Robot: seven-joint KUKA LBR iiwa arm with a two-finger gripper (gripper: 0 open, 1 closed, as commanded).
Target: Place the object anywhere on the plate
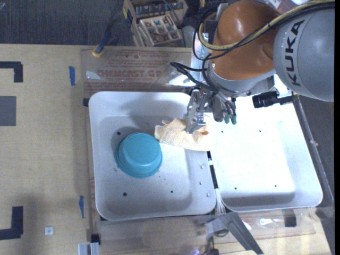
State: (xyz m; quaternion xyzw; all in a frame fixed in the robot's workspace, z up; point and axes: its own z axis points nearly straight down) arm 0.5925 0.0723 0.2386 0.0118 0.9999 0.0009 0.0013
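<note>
You see the claw [195, 122] pinching the crumpled cloth [178, 135] just right of the blue plate [139, 154]; placing it on that plate remains undone.

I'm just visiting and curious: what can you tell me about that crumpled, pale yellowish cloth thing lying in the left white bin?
The crumpled pale yellowish cloth looks like soft fabric, cream with faint orange-tan patches, bunched into irregular folds. It lies in the left shallow white bin, toward its upper right side, with its right edge reaching the divide between the two bins. The two-finger gripper comes down onto the cloth's upper right part and a fold of fabric appears pinched between its fingers. The round blue plastic bowl-like plate sits just left of it, nearly touching.
</note>
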